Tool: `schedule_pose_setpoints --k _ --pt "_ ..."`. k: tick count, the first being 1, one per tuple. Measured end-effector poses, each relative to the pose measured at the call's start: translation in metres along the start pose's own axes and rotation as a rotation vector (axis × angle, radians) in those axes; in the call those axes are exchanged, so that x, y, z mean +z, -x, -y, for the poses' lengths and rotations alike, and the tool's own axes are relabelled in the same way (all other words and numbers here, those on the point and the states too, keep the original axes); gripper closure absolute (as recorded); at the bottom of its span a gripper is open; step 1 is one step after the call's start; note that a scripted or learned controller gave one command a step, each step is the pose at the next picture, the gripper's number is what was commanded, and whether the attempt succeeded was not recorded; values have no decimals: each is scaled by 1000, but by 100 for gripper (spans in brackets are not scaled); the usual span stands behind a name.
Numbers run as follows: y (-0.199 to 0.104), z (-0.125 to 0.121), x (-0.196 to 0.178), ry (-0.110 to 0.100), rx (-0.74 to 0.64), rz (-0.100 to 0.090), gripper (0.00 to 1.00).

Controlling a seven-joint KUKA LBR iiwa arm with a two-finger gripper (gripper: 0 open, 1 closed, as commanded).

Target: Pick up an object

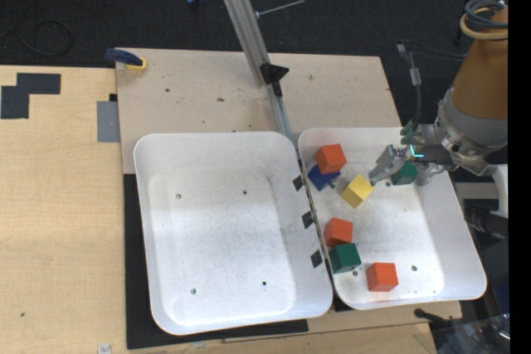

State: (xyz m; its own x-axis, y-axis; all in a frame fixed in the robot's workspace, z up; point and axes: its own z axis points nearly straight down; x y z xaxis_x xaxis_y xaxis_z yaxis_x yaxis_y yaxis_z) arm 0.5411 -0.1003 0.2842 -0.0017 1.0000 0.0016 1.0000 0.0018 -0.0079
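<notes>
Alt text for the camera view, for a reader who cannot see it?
The gripper hangs over the right bin, a green block at its fingers. Orange, blue, yellow and green blocks lie in that bin.

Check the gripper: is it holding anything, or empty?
Holding, it seems. A green block sits between the fingers of the gripper, raised over the right bin. Grip firmness: cannot tell.

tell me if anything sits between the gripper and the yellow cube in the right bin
Nothing visible does. The gripper hangs over the right bin, just right of the yellow cube, with bare bin floor between them. A green block sits at the gripper, on its far side from the cube.
</notes>
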Motion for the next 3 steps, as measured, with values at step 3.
schedule_pose_setpoints --k 3 --pt "3 5 112 -2 2 0 0"
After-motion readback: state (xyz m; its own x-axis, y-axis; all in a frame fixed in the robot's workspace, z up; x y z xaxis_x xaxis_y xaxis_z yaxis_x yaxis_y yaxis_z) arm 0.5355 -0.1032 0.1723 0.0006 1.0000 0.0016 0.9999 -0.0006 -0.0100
